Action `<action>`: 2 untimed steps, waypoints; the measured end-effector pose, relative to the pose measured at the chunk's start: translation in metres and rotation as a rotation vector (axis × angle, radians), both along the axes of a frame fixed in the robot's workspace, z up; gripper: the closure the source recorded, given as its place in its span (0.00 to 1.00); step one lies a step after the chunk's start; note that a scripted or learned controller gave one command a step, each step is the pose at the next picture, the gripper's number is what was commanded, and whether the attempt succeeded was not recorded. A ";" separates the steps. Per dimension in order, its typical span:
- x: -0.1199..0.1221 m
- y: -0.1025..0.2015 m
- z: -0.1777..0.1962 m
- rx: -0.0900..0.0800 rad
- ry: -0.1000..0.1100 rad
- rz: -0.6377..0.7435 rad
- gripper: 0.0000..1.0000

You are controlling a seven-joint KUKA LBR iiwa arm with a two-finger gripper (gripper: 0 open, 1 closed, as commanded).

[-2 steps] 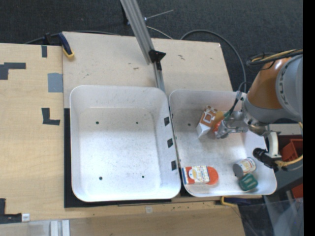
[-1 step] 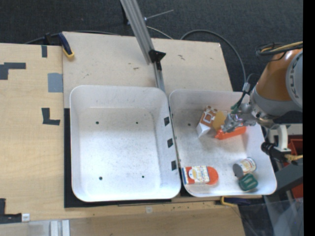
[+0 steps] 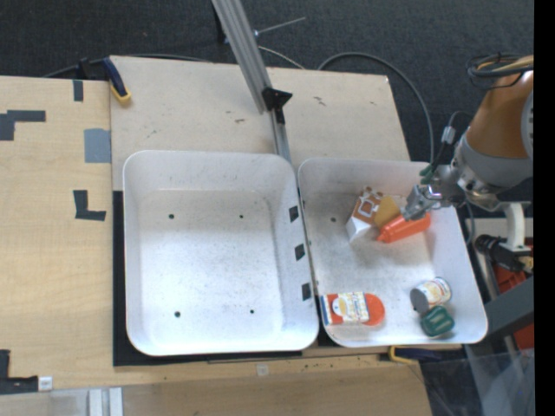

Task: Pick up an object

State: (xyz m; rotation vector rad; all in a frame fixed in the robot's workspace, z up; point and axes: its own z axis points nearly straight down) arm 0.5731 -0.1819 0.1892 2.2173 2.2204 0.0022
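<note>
Worktop's right bin [image 3: 460, 258] was crowded: hand [image 3: 418, 204] sat over orange carrot [image 3: 404, 227] touching a carton [image 3: 368, 215]; grip state unclear. Risk: nudging both, slipping off.

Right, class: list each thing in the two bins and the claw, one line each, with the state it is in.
orange carrot-like toy: lying tilted, under the claw tip
white carton: on its side, touching the orange toy
orange-and-white packet: lying flat by the right bin's front wall
small can: lying on its side
green piece: resting beside the can
claw: down at the orange toy, grip unclear
</note>
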 end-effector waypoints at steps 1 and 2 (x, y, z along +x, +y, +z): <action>-0.008 -0.004 0.049 0.000 0.000 -0.001 1.00; -0.006 -0.004 0.102 0.000 -0.001 0.000 1.00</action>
